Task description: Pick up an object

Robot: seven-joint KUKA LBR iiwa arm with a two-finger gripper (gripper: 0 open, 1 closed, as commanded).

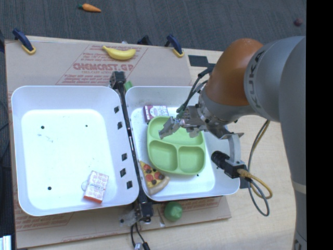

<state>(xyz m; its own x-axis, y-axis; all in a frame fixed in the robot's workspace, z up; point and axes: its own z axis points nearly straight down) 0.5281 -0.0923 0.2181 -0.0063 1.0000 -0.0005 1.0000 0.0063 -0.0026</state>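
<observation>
1. Here, the likeliest target is the green divided tray (pixel 176 151), lying in the right bin (pixel 223 184) a little right of the frame's centre, tilted slightly, with its upper rim under the gripper (pixel 173 126).
2. The gripper hangs over the tray's upper compartment. Metal parts jut out to its left, but whether it is spread or pressed together cannot be told from this slanted view, and nothing can be seen pinched in it.
3. Just above the tray's upper left corner lies a small purple-and-white carton (pixel 155 111), touching or nearly touching the rim. At the tray's lower left, a toy pizza slice (pixel 152 178) rests on the bin floor by the divider.
4. The left bin (pixel 21 139) carries a small red-and-white packet (pixel 95 186) near its lower edge.
5. Outside the bins: a banana (pixel 120 52) on the cardboard at upper centre, a green ball (pixel 173 211) on the surface below the right bin, and a carrot (pixel 91 7) on the floor at upper left.
6. As a judgement, this is the reach-and-descend step, with no grasp yet shown. The next move calls for settling on the tray's thin rim, or shifting to the carton, then closing and lifting straight.
</observation>
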